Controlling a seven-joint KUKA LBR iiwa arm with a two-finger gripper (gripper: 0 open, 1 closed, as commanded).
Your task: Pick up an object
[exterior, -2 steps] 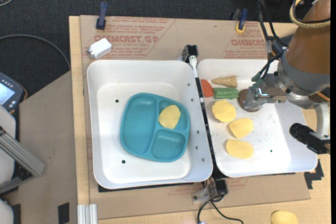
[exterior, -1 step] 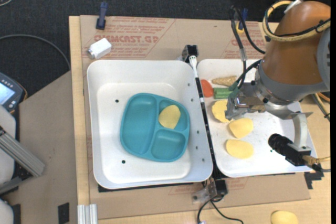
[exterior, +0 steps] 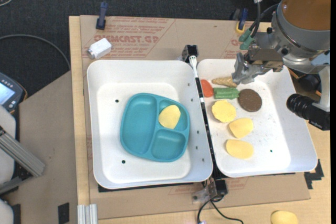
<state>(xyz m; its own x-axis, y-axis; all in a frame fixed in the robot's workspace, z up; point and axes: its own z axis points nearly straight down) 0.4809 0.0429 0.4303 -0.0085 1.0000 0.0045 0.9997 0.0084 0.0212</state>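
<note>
Hand [exterior: 242, 77] sits low over back-left corner of right bin [exterior: 294, 165], tips right at the tan wedge piece [exterior: 224, 81]. Can't tell if it's open or closed, or if anything's gripped.

Candidates all in right bin: tan wedge, green block [exterior: 226, 93] just in front of it, orange piece [exterior: 207, 88] by the bin wall, brown disc [exterior: 250, 100], three yellow slices [exterior: 224, 111] nearer the front.

Advice: items at back are crowded, touching or nearly. Come straight down, center on one piece, avoid clipping green block or bin wall. Yellow slices look flat, prob hard to grab. Left bin [exterior: 105, 165] has teal tray [exterior: 137, 134] w/ one yellow slice [exterior: 169, 116] in it; skip.
</note>
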